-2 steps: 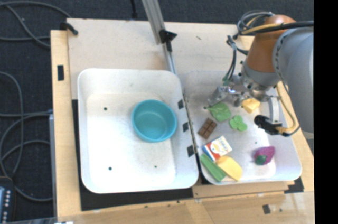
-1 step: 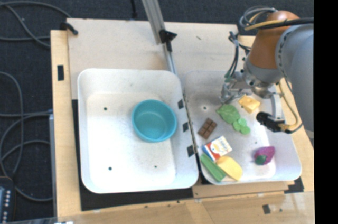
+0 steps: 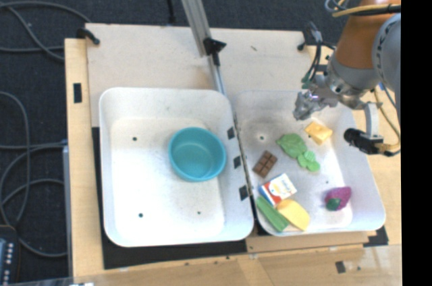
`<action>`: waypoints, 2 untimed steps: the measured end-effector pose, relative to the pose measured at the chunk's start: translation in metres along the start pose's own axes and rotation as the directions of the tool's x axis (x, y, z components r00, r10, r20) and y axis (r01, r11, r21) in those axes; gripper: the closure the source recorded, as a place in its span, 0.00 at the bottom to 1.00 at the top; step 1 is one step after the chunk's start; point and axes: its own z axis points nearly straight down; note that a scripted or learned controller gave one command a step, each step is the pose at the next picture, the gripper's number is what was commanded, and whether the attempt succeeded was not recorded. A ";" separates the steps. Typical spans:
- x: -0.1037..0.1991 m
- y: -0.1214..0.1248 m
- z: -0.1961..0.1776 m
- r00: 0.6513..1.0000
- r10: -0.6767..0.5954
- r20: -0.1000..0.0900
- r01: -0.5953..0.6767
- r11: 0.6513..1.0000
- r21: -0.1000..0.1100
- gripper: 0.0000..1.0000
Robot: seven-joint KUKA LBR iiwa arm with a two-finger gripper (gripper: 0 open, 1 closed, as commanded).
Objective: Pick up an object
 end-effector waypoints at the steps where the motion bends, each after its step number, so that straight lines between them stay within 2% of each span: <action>1: -0.001 0.002 -0.055 1.000 -0.004 0.000 0.004 1.000 0.000 1.00; 2: 0.049 -0.015 -0.068 1.000 -0.008 -0.003 0.008 1.000 0.006 1.00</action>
